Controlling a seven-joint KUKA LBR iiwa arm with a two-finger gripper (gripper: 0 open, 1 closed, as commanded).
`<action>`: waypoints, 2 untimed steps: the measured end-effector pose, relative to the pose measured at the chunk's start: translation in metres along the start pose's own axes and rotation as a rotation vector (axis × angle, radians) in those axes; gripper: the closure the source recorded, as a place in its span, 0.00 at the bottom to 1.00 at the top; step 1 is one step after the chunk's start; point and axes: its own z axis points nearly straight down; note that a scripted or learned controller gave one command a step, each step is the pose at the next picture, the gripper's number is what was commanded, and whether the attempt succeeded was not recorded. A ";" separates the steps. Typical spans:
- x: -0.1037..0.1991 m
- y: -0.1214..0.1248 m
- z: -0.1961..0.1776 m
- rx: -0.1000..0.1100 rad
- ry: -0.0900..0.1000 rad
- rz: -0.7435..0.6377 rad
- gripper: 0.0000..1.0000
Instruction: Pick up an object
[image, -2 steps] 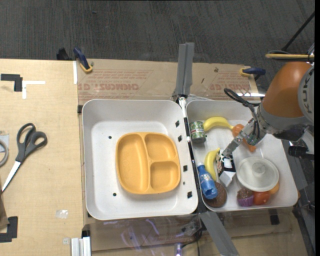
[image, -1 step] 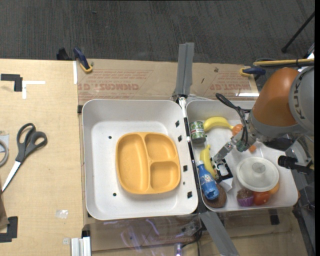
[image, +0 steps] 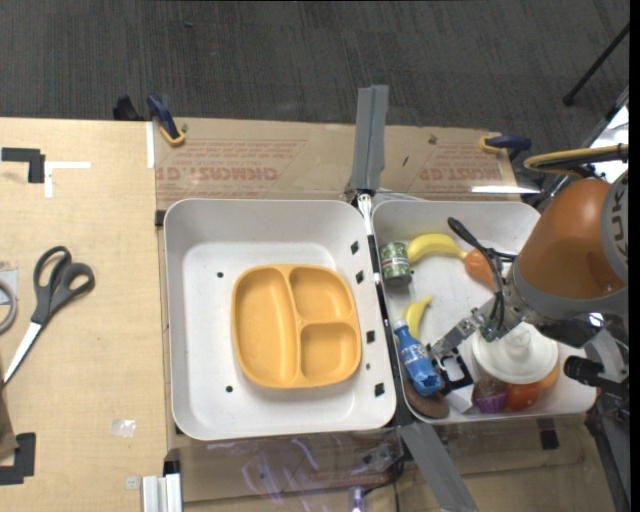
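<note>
Arm: the grey arm with its orange band (image: 570, 245) reached in from the right and hung over the right bin (image: 520, 212).
Pincer: the pincer (image: 455, 350) sat low in the right bin's near half, just beside the blue bottle; whether its fingers stood apart or together could not be told, and nothing showed between them.
Right bin: a large banana (image: 432, 245) lay near the far wall, a green can (image: 394, 260) just beside it, a small banana (image: 416, 314) nearer the middle, a blue bottle (image: 416, 362) by the left wall, and a brown piece (image: 428, 404) at the near wall.
Left bin: the left bin (image: 200, 300) held a yellow divided plate (image: 296, 326).
Desk: scissors (image: 45, 295) lay on the desk (image: 80, 400), well apart from both bins.
</note>
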 end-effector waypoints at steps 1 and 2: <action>-0.067 0.093 0.004 0.013 0.010 0.219 0.00; -0.045 0.092 0.017 0.039 0.009 0.910 0.00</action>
